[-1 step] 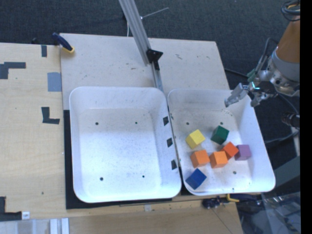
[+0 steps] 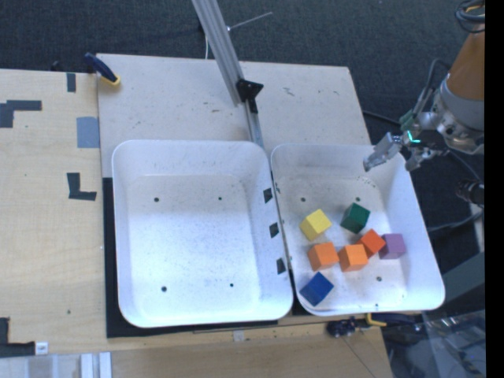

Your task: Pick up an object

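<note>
While the task stays unmet, nothing is lifted:
Left bin [image 2: 134,235]: centre-left of frame, bare white floor.
Right bin [image 2: 417,235]: holds all the blocks, lower right.
Blocks, left to right: blue [image 2: 316,287], yellow [image 2: 315,224], orange [image 2: 323,254], second orange [image 2: 353,256], green [image 2: 356,216], red-orange [image 2: 372,242], purple [image 2: 392,246].
Key relation: cluster lies below and left of gripper [image 2: 387,151], green nearest.
Gripper: over bin's upper right rim, holding nothing visible; finger spread cannot be told.
</note>
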Tool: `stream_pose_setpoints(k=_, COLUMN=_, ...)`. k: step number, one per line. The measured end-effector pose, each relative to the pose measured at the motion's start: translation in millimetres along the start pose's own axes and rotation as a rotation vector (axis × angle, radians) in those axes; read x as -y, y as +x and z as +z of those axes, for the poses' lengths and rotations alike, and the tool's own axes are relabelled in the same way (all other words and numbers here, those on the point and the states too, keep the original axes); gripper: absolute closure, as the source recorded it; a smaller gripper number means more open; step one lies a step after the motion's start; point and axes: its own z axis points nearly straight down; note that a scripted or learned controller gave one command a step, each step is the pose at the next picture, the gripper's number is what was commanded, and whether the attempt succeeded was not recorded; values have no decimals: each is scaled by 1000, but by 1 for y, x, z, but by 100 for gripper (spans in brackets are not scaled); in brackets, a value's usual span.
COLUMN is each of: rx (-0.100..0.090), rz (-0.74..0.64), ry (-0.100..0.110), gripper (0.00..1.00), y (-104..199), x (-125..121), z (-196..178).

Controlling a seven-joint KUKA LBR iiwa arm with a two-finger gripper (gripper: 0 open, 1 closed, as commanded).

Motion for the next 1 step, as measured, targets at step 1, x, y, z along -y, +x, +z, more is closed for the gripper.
stream_pose_setpoints(k=1, rx=0, rz=1, ry=6, gripper=0, y=-2, x=-9, z=53)
